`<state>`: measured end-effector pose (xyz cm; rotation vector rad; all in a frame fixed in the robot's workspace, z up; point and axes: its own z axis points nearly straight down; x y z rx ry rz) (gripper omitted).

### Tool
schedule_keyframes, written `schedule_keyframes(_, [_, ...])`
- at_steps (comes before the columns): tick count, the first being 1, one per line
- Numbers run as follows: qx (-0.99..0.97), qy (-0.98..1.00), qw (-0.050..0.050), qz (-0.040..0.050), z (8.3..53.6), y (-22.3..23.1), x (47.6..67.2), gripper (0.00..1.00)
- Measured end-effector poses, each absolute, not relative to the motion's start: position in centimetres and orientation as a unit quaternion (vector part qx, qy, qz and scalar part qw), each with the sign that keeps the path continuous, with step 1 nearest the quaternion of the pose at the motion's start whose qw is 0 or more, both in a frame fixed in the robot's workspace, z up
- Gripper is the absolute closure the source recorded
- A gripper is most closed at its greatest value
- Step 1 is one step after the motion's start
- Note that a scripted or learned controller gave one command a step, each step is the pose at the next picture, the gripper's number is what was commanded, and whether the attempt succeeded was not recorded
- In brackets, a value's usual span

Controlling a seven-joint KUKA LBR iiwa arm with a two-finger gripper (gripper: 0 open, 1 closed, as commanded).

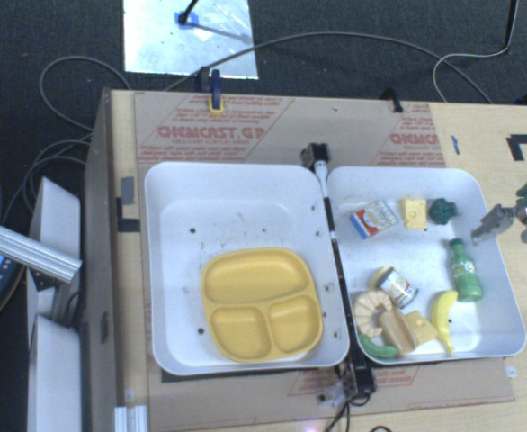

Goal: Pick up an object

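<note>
Plastic toy foods lie scattered in the right white bin (493,331), a shallow tray with rounded corners. Along its far side sit a small red, white and blue carton (374,218), a pale yellow block with holes like cheese (414,213), and a dark green knobbly lump (442,210). A glossy green bottle (464,270) lies on its side near the right wall, and a curved yellow banana (443,319) rests just below it. At the near left corner, a small labelled can (395,287) leans against a heap: a ribbed cream ring (370,310), a tan stick-shaped piece (395,329), a yellow wedge (423,328) and a green pod (379,349) peeking from under them.

Grey and metallic, the claw (497,220) hangs at the right wall of this bin, above the rim and apart from every toy; whether its fingers are spread or pressed together cannot be told.

Beside it, the left white bin (183,205) carries a smooth yellow three-compartment plate (260,302). Both bins rest on a brown surface (245,124) printed with red lettering.
</note>
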<state>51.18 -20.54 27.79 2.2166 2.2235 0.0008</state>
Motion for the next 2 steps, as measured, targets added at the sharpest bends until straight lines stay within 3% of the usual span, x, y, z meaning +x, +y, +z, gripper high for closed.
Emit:
schedule_keyframes(1, [0.706,0.709,0.000,0.0003,20.2,-18.0,61.5,0.00])
schedule_keyframes(2, [0.706,0.709,0.001,0.0000,15.4,-20.7,65.5,0.00])
